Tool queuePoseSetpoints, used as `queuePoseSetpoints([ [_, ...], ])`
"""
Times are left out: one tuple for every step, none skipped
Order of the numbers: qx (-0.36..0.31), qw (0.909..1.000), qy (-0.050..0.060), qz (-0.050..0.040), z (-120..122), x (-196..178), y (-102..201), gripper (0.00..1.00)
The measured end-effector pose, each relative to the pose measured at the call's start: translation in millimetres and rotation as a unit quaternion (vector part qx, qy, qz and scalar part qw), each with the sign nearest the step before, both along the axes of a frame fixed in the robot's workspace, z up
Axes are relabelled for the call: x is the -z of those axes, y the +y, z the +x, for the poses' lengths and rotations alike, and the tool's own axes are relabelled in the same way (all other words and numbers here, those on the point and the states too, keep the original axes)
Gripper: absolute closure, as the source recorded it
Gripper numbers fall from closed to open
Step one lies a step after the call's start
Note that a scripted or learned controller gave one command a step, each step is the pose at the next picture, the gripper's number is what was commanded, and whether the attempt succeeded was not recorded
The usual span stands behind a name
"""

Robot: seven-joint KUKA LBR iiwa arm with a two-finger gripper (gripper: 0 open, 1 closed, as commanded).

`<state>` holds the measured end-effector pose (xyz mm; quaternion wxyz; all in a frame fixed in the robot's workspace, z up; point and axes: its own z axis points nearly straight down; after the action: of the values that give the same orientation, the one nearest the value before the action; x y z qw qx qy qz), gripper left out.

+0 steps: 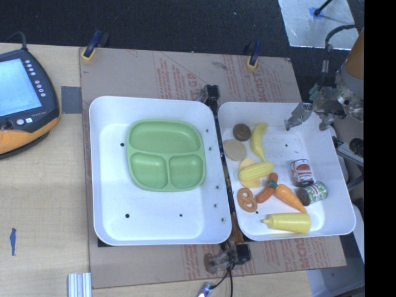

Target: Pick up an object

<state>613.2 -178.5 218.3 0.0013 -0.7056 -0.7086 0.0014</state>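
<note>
1. My gripper (311, 117) hangs over the upper right corner of the right bin (346, 218). Two fingers are spread apart, one at left (296, 117), one at right (325, 124). Nothing sits between them.
2. Right bin contents, toward its left and lower parts: brown round piece (242, 132), tan disc (234, 150), banana (258, 140), corn cob (256, 173), pretzel (246, 199), carrot (288, 197), yellow bottle lying on its side (288, 222).
3. Two small cans: red-labelled one (301, 171) upright-ish, green-labelled one (314, 192) tipped just below it. Both lie nearest my gripper, but apart from it.
4. Left bin (105, 221) holds a green divided plate (166, 155).
5. Teach pendant (25, 99) rests on the bench at far left.
</note>
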Motion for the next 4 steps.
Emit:
queuePoseSetpoints([
  [0.000,1.0000,0.002,0.0001,-64.0,119.3,-34.0,0.00],
  [-0.001,1.0000,0.000,-0.0006,-53.1,126.4,-18.6,0.00],
  [-0.003,1.0000,0.000,-0.0012,-53.1,116.1,-19.8,1.00],
  [-0.002,1.0000,0.001,0.0003,-40.7,126.5,52.8,1.00],
])
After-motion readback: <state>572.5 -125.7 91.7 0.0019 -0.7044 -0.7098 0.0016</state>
